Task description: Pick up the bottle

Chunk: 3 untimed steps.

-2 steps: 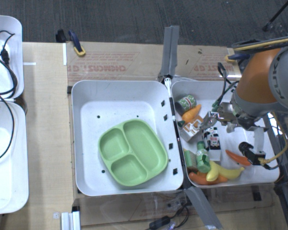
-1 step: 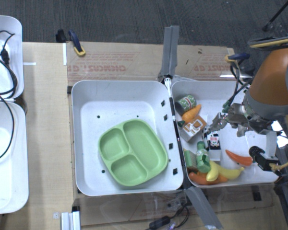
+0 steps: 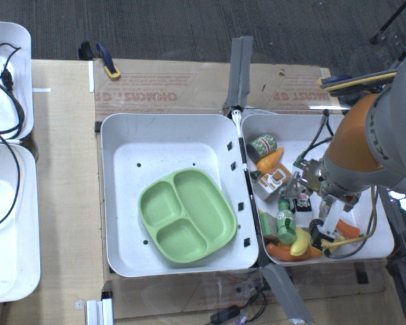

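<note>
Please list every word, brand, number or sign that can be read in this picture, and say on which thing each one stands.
Red print on the cardboard behind the bins: upside down, repeated, too blurred to spell with certainty.
Label on the green can: too small to read.
Front of the small box: too blurred to read.
Label on the bottle: too small to read.
No other text is legible.

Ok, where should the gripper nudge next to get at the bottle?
Probably a short shift toward the left bin, then down: the gripper hovers over the cluttered right white bin, while the small green bottle lies beside a yellow banana, just off its tip.
</note>
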Available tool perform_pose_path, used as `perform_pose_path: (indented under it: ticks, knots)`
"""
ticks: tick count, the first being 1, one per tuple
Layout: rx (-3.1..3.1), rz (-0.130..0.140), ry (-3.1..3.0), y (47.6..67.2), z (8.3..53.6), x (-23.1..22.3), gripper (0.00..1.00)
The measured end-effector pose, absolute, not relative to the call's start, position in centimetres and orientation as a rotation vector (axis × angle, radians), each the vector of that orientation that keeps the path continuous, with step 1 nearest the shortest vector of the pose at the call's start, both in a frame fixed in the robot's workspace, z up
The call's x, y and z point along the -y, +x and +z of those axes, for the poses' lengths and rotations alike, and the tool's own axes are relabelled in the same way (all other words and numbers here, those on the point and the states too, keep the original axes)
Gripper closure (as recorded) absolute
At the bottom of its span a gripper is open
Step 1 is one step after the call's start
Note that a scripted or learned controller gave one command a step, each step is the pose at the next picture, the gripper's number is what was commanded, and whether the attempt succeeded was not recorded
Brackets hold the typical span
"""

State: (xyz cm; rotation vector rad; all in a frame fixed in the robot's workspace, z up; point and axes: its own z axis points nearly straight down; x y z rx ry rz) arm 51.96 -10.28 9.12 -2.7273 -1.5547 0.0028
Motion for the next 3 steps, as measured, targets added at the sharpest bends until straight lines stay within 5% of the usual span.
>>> perform_pose_path:
  ticks: [1,2,3]
  knots:
    - [1.169,0.006,-2.912,48.0,9.1,9.3,0.00]
    - [0.416,-0.007,-3.117,48.9,9.3,9.5,0.00]
    - [0.399,0.006,-3.116,58.1,14.5,11.1,0.00]
